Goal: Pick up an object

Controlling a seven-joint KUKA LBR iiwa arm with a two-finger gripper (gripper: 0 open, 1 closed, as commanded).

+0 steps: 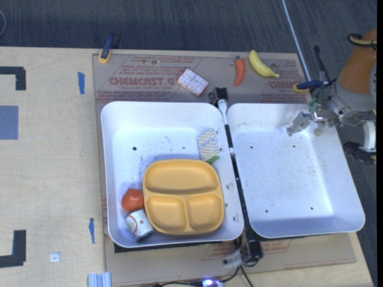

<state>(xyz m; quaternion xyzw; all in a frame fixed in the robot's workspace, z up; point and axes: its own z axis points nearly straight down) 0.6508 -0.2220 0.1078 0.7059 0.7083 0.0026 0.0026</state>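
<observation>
From the camera view, the gripper [306, 123] hangs over the far right part of the right bin [335, 217], near its far rim, with nothing between its fingers. Whether they stand apart or together I cannot tell; they are small and blurred against the white floor.

The risk, as I judge it, is a wasted grasp. The arm sits over a bin with no pickable thing beneath it, while everything worth taking lies in the left bin [114, 130] across the dividing rims. A descent here would close on bare plastic. If it crosses over, the yellow divided tray [182, 202] is wide and shallow and may be too broad for two fingers. The small things crowd the walls, so a finger could strike the rim or push a thing aside rather than trap it.

Counted in the left bin:
- One yellow divided tray, filling the near middle.
- One red-orange fruit-like piece [132, 200], at the near left corner and touching the tray's left edge.
- One small white can-like object [137, 224], just nearer than that piece.
- One patterned pouch [207, 144], near the right wall beyond the tray.

On the board beyond the bins lie one banana [262, 65], one red pepper [239, 72] and one patterned block [192, 82].
</observation>
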